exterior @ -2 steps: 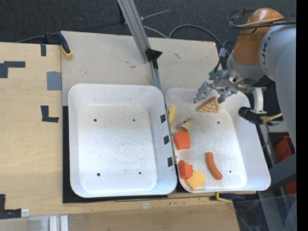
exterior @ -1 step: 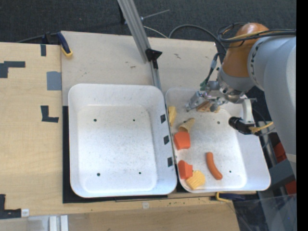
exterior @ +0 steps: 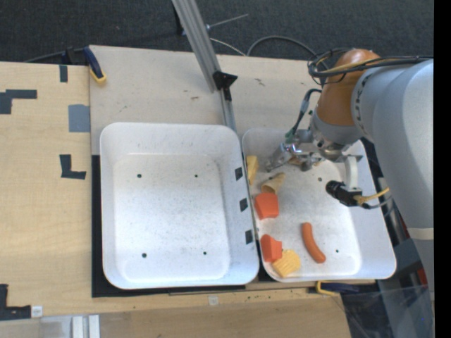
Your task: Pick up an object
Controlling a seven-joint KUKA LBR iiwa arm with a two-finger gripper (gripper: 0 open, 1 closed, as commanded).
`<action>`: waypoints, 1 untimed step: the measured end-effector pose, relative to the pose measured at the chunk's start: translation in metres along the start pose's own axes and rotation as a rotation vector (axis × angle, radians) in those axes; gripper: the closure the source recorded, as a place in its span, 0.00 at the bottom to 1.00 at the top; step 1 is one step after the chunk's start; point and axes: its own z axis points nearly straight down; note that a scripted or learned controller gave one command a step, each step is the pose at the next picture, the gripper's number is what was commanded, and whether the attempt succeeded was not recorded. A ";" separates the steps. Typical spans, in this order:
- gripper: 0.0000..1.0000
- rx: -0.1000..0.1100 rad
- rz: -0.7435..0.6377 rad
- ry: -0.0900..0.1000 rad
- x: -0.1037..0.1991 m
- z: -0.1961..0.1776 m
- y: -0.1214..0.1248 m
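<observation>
Camera view, looking down at a slant, has the arm reaching in from the right over the right bin, with the gripper low in that bin's upper left part, close to the wall it shares with the left bin. Whether the gripper is wide, narrow or closed on anything cannot be told at this size; nothing can be made out in it. The likeliest target, to my judgement, is the tan cone-shaped piece, which lies just below and slightly left of the gripper on the bin floor, very near it and perhaps touching, though that cannot be settled. Its long axis runs on a diagonal, from upper right to lower left. A small yellow piece sits against the shared wall just left of the gripper, and an orange block lies just beyond the cone, further toward the front. Well apart, near the front edge, are a second orange block, a yellow ridged piece touching it, and a red sausage lying on its own diagonal. The coming move probably calls for a short shift toward the front and left, with the fingers set across the cone's diagonal rather than along it; the nearby wall leaves little room.
</observation>
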 end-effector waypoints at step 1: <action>1.00 -0.003 -0.001 0.000 0.001 -0.012 0.001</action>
